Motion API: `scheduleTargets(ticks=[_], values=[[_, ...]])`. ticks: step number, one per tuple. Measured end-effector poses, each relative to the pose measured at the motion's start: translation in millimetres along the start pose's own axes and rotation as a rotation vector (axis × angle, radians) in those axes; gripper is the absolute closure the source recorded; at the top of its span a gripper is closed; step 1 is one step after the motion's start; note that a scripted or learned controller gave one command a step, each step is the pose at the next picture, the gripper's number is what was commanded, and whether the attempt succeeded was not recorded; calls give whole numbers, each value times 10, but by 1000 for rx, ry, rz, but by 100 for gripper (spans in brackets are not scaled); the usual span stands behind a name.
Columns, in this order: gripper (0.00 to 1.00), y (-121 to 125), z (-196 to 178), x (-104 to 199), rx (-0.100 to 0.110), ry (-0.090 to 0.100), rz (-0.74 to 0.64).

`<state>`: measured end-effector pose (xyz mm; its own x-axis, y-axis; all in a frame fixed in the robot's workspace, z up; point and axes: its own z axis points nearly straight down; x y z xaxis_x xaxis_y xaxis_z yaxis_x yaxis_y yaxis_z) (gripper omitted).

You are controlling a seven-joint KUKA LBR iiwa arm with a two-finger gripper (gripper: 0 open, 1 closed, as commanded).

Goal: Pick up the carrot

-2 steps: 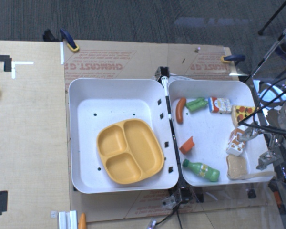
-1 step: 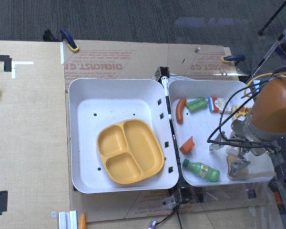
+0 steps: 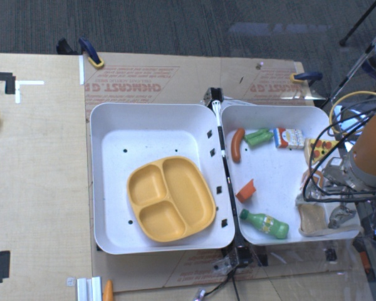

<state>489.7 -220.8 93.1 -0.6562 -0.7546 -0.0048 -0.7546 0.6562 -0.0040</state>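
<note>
A yellow plate point(image 3: 170, 198) with three compartments sits alone in the left bin point(image 3: 106, 168), far to the left of the jaws.

In the right bin point(image 3: 272, 174) there is one of each thing. The sausage point(image 3: 237, 145) lies farthest from the jaws, by the bin's left wall. The carrot point(image 3: 245, 190) is a short orange wedge on the bare floor of the bin, well to the left of the jaws. It touches nothing, with the sausage beyond it and a green bottle point(image 3: 264, 224) on its near side. A green vegetable point(image 3: 258, 137), a small carton point(image 3: 289, 138) and a pizza slice point(image 3: 319, 149) run along the far side, left of the arm point(image 3: 370, 152). A slice of bread point(image 3: 312, 218) lies just beside the jaws.

The jaws hang at the bin's right edge among looped cables. Whether they are released or clenched cannot be told, and nothing is seen in them.

The carrot looks like a toy piece and is probably light, stiff and smooth, so it may skid or tip when pinched. Its taper makes the narrow tip a poor hold. The thicker middle looks better, taken across the short width from above, and there is room all round it.
</note>
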Motion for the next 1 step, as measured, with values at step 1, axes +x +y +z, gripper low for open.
scheduleTargets(ticks=[1], values=[[0, 233, 11, -275, -5, -1, -402]])
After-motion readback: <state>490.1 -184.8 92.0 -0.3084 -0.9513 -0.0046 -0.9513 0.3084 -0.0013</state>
